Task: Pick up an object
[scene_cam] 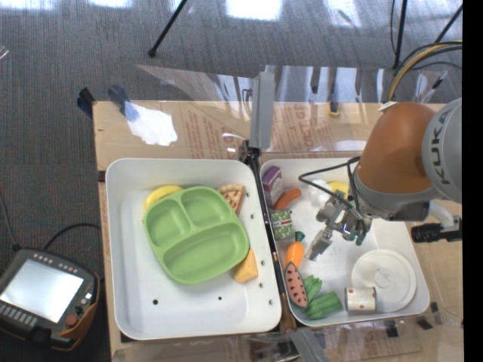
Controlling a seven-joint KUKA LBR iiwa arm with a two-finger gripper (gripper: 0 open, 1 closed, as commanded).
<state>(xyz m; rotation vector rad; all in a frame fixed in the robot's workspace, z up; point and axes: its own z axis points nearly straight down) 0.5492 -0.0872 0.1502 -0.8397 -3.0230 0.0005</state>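
My gripper (pixel 333 237) hangs low over the middle of the right bin (pixel 419 286), below the orange wrist band. Just to its left lie an orange carrot (pixel 294 254) and a small green box (pixel 281 223). A watermelon slice (pixel 295 283) and a green leafy piece (pixel 324 305) sit at the bin's front. A purple carton (pixel 272 179) and a red sausage (pixel 287 197) lie at the back left. A yellow piece (pixel 337 188) is partly hidden behind the wrist. I see nothing held in the gripper.
A white round plate (pixel 385 277) and a small can (pixel 361 299) occupy the right bin's front right. The left bin (pixel 128 277) holds a green divided tray (pixel 196 234), a yellow banana (pixel 161 194), a waffle slice (pixel 234 197) and an orange wedge (pixel 246 268).
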